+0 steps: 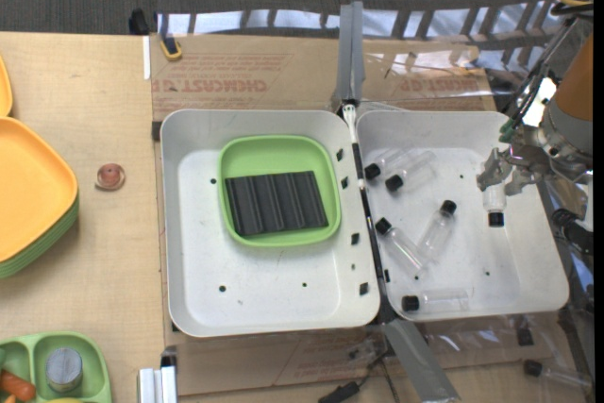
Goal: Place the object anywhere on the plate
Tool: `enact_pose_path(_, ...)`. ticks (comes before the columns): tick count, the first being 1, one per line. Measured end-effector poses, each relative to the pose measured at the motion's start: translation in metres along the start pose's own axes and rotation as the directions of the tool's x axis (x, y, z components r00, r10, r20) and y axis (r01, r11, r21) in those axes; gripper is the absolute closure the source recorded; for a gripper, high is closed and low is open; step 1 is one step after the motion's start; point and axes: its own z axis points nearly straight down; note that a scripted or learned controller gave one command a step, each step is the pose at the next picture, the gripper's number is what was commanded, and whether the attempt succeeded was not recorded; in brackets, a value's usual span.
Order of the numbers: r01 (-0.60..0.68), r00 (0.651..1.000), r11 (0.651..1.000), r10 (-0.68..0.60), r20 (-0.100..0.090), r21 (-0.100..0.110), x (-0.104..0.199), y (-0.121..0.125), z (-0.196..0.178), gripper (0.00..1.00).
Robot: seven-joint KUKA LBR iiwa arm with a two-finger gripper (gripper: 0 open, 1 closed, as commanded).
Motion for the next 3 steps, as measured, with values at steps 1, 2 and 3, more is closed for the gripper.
enact_pose_path(1,0.051,0.999,0.999,-0.051,-0.002,0.001,0.005,-0.041,0.035,1.0)
enact_pose_path(2,0.051,0.999,0.999,-0.051,-0.001,0.001,0.005,-0.041,0.034,0.0)
enact_pose_path(3,-0.074,0.997,0.997,0.074,0.0,-0.001,-0.012,0.015,-0.036,0.0)
